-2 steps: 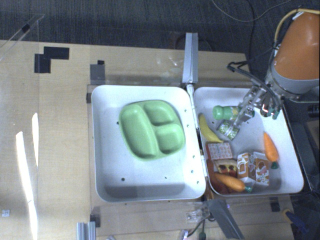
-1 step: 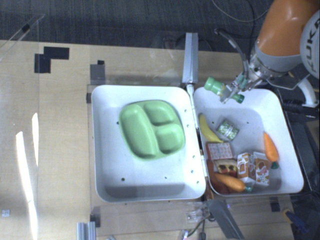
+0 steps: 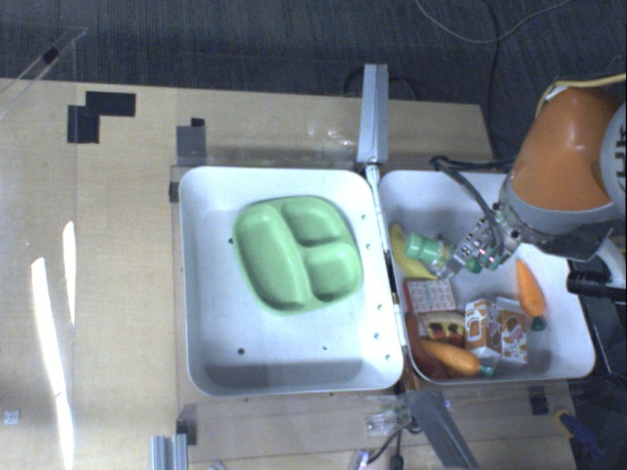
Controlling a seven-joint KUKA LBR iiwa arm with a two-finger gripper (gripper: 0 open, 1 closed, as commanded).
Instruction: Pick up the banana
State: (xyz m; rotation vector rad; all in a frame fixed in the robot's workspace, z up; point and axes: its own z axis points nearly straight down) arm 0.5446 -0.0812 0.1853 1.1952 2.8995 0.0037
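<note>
From my station, the left bin (image 3: 196,262) carried a green divided plate (image 3: 297,253); the right bin (image 3: 578,355) was crowded. The arm (image 3: 568,155) hung over it, its gripper (image 3: 480,251) low among the clutter — spread or pinched, I could not tell. I judged this the approach step, nothing yet lifted. The banana (image 3: 399,255) lay against the right bin's left wall, partly under a green bottle (image 3: 426,250), long axis running along that wall, far end to near. Next, I judged, the gripper needed shifting left over it — straddling its width.
</note>
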